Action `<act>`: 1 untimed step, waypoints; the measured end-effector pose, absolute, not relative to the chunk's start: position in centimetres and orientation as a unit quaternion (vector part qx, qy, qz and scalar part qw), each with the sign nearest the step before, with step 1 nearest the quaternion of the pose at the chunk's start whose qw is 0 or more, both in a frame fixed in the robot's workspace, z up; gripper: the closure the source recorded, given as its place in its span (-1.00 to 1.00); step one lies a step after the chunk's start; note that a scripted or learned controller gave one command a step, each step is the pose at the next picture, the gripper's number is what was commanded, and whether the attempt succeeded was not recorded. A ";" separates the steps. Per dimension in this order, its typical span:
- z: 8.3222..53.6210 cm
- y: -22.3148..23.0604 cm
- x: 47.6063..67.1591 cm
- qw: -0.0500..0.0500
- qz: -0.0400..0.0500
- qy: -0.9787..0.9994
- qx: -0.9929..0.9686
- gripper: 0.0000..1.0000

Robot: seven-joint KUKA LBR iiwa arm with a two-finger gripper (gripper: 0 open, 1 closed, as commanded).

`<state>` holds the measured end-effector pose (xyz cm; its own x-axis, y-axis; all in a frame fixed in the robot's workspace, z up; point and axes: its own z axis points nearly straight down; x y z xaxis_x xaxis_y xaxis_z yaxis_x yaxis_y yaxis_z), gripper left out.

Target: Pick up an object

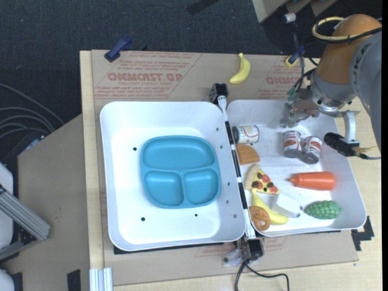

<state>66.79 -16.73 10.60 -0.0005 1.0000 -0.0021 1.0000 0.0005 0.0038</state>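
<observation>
Your nearest candidates are the pair of small cans [301, 146], lying touching one another in the upper middle of the right bin [354, 190], just below the gripper [298, 115]. Judgement: stiff, light if they are toy props, but smooth and round, so liable to roll or squirt out of a pinch. Take one across its curved body near the middle, not the ends, and expect its neighbour to be nudged.

The gripper hangs over the bin's upper part, near the cans but apart from them. Finger state: cannot tell from this view, the wrist hides the tips. Nothing is seen held.

Count, right bin:
- cans, lying down: three, the pair plus a single can [247, 134] by the left wall
- bread-like brown piece [247, 155]: one
- pizza slice [265, 182]: one
- orange carrot [312, 180]: one, long and tapered, likely hard plastic, easy to span across its width
- green grape bunch [322, 209]: one, knobbly, good friction
- banana [272, 213]: one, lying against a pretzel [259, 217]: one

Left bin [115, 168]: one blue divided plate [179, 170], shallow and broad, poor to pinch.

On the bench [97, 77] behind the bins: one more banana [240, 70], well apart.
</observation>
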 end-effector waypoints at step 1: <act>10.6 -16.7 66.8 0.002 0.000 0.707 0.707 -1.00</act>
<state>66.77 -16.72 10.56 -0.0006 1.0000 -0.0020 1.0000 0.0006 0.0031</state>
